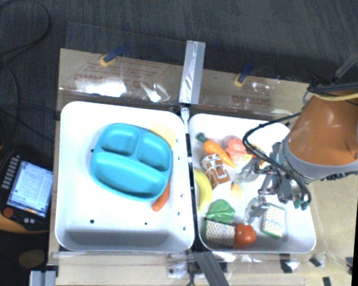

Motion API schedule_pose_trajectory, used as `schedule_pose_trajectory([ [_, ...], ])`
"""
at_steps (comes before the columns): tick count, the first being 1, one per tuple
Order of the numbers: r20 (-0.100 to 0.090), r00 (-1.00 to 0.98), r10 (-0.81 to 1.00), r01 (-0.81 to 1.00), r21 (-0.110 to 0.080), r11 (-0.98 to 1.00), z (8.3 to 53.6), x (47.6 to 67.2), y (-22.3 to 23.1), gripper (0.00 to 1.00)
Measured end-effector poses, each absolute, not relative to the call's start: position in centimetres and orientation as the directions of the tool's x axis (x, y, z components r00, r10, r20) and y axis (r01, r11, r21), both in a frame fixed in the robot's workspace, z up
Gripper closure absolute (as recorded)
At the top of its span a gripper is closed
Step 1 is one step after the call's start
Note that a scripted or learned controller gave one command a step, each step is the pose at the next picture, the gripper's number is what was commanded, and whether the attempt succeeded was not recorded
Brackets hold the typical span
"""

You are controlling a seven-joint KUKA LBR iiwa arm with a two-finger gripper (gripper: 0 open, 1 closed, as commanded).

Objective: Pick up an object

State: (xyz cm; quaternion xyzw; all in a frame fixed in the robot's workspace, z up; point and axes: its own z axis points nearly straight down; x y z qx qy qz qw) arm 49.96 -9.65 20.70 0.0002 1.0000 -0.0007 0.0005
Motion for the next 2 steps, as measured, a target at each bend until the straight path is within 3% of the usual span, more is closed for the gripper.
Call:
schedule_pose_trajectory([
  [1,0.001,-0.995,0.098,0.098,-0.001,0.995,10.7,48.5,-15.0,0.0],
  [2,-0.009,-0.983,0.184,0.184,0.001,0.983,9.0,51.4,-20.8,0.0],
])
